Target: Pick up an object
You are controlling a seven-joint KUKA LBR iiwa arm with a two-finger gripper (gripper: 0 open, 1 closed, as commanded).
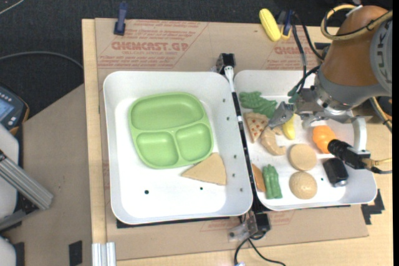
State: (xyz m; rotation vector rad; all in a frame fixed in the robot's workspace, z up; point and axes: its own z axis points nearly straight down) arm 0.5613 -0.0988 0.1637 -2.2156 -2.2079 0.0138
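Note:
My gripper [284, 118] hangs low over the back left part of the right bin [356, 196]. Right beside it lies a small yellow piece [288, 129], so close that touching cannot be judged. Just left of it are a pizza slice [254, 126] and a green leafy piece [255, 101]. A beige lump [271, 142] lies just in front of it. An orange fruit [321, 136] sits under the wrist to the right. Two tan buns [302, 157] [303, 184] lie nearer the front. A green pod [270, 180] and an orange strip [257, 176] lie front left.
The left bin [118, 134] holds a green divided plate [169, 129] and a tan wedge [207, 170] at the plate's front right corner. A yellow clamp [269, 23] and a blue clamp [120, 18] sit on the bench's far edge. The arm's body covers the right bin's back right.

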